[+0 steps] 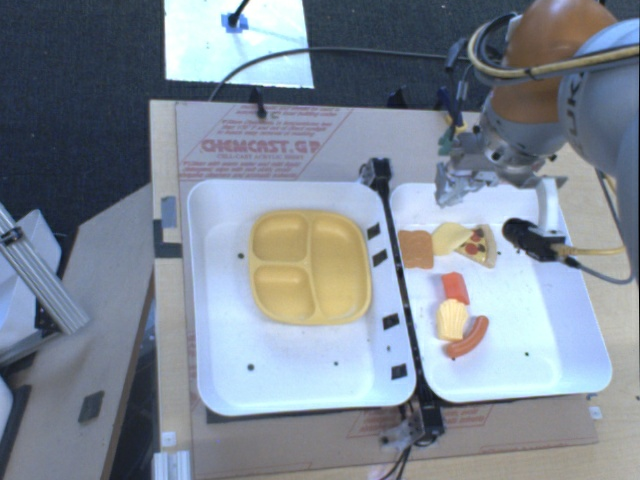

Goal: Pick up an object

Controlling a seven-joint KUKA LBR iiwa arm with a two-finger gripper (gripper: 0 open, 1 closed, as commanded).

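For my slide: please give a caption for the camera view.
Gripper above toy foods in the right bin; yellow divided plate in the left bin.

Glossy yellow plastic plate (308, 266); smooth white plastic bins (220, 298); matt wooden bench (165, 158).

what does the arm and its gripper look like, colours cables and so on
The arm is grey and rounded, with a glossy orange dome-shaped band above the wrist. Black and yellow cables loop around that band. The gripper is a small grey metal unit. No markings can be made out.
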